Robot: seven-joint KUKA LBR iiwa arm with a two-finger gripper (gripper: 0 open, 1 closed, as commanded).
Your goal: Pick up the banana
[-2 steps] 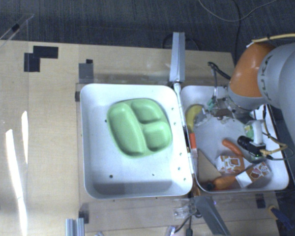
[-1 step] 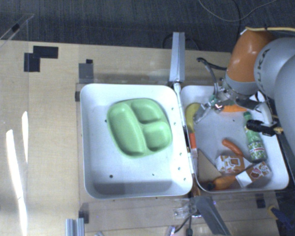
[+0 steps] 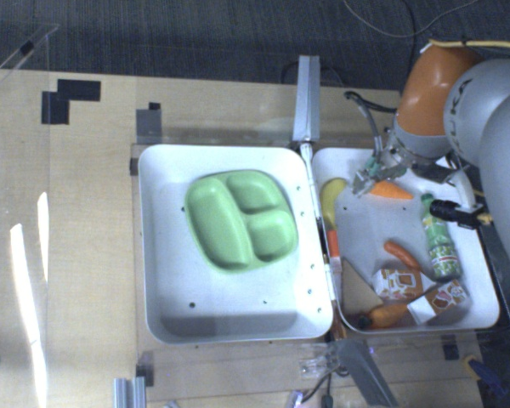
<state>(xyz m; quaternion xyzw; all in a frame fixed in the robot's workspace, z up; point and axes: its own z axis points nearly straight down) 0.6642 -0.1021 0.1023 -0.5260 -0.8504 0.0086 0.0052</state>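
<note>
Lying at the upper left corner of the right bin (image 3: pixel 490 313), against the divider wall, the banana (image 3: pixel 332 195) runs roughly top-to-bottom of frame, just left and slightly below the gripper (image 3: pixel 372 175); jaw state cannot be told from here.

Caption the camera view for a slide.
Gripper hovers over the right bin beside the banana; green tray in left bin.

text: none legible | cartons (image 3: pixel 421 291): print too blurred | bottle (image 3: pixel 439 243): label unreadable
</note>
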